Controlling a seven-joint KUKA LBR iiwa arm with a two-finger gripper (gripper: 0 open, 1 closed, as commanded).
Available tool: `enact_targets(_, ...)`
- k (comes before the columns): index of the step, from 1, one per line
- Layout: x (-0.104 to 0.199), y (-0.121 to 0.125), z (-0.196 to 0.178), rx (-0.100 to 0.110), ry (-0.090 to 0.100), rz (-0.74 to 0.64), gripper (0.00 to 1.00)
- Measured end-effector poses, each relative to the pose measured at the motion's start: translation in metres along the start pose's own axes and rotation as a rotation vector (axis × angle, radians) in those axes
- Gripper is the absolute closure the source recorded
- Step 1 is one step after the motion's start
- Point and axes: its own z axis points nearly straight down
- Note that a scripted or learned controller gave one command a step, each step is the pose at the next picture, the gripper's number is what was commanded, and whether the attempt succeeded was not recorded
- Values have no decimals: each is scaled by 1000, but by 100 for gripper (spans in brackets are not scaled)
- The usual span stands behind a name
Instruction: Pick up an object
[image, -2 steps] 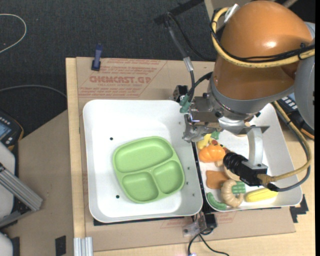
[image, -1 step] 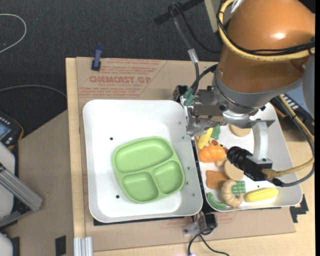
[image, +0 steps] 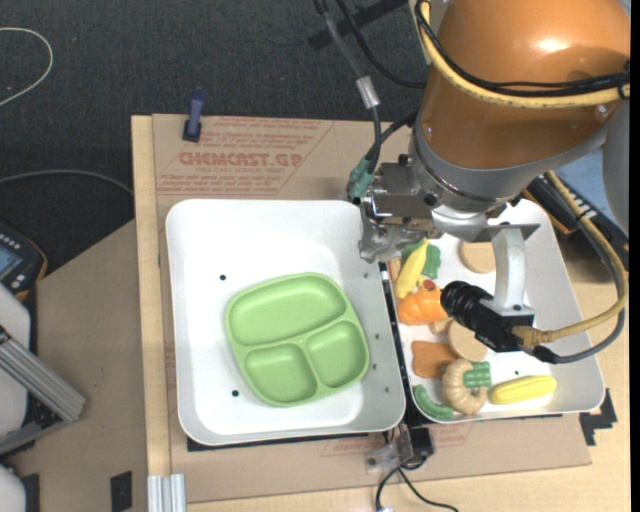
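We start far left of the green plate (image: 295, 340), where the rim of the left bin (image: 180, 300) frames it, and there the plate lies flat, three compartments up, in the middle of that bin. Up and left of the plate, out on the cardboard sheet (image: 250, 150), we spot a small blue clip (image: 193, 117). Just right of the plate's upper corner comes the gripper (image: 390, 235), low over the seam between the bins, and from this angle we cannot tell whether it is open or closed; nothing shows clearly in its grasp. Right of the plate, across the seam, the right bin (image: 580, 340) holds the toy food: a yellow-and-green piece (image: 412, 270) close under the gripper, an orange piece (image: 420, 303) touching it below, then a brown slab (image: 432, 357) and a green pod (image: 430, 403) level with the plate's lower edge. Further right of the plate we see a ridged tan bread piece (image: 462, 388) and a yellow corn cob (image: 522, 390). Above all this, up and right of the plate, looms the arm (image: 520, 90), orange band gleaming.
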Motion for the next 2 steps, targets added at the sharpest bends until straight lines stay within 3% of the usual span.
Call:
enact_targets(1, -58, -2, 89, 16, -5, 11, 100)
enact_targets(2, -74, 0, -10, -6, -1, 4, 100)
